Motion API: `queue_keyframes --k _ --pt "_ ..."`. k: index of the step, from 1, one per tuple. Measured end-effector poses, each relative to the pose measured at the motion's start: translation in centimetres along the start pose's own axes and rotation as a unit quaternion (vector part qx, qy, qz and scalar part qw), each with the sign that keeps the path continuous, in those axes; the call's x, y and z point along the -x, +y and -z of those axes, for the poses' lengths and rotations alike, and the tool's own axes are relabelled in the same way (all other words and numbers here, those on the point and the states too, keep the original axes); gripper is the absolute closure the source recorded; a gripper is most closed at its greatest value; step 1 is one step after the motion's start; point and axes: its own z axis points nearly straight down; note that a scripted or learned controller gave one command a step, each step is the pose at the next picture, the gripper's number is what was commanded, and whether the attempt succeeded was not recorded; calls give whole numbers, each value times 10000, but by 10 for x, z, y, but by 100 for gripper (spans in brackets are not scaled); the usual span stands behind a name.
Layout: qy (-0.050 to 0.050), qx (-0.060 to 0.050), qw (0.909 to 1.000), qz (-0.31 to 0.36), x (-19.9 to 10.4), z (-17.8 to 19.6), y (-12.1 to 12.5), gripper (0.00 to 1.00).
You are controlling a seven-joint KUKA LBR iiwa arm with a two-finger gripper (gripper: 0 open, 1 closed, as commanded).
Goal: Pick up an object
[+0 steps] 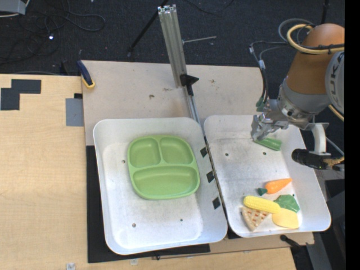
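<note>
Gripper hangs low over the far end of the right bin, its tips right at a small green piece that lies on the bin floor just beneath and beside it; whether it is clenched or released cannot be told from this angle. Nearer the camera from the gripper, well apart from it, lie a toy carrot, a corn cob, a green leafy piece, a yellow piece and a wedge-shaped slice, bunched together. Off to the gripper's left, the other bin carries a green divided plate.
</note>
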Motion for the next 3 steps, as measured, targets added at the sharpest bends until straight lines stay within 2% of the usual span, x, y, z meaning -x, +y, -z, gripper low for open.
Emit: queue_keyframes --k 1,2,3 --pt "1 -2 10000 2 -53 -6 -2 100" --pt "-8 4 10000 -4 -109 -15 9 100" --pt "-3 12 10000 6 -169 -5 16 100"
